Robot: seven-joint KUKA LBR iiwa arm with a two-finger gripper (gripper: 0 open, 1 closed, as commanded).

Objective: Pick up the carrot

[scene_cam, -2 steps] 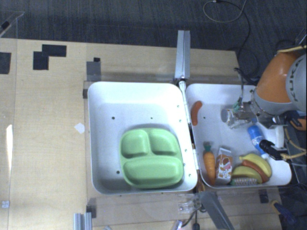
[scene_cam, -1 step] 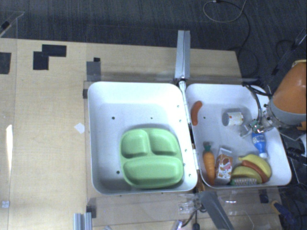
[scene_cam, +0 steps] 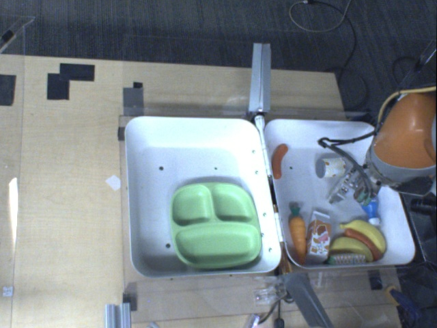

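The carrot [scene_cam: 298,232], orange with a green top, lies upright along the near left part of the right bin [scene_cam: 300,139]. My gripper [scene_cam: 343,186] hangs in the middle-right of that bin, to the right of and above the carrot, well apart from it. Nothing shows between its fingers. The arm's orange band [scene_cam: 408,139] fills the bin's right side.
A red sausage [scene_cam: 279,160] lies near the right bin's left wall. A small juice box [scene_cam: 319,240], bananas [scene_cam: 360,238] and a blue-capped bottle [scene_cam: 371,210] crowd the near right corner. A green divided plate [scene_cam: 215,224] sits in the left bin [scene_cam: 157,149].
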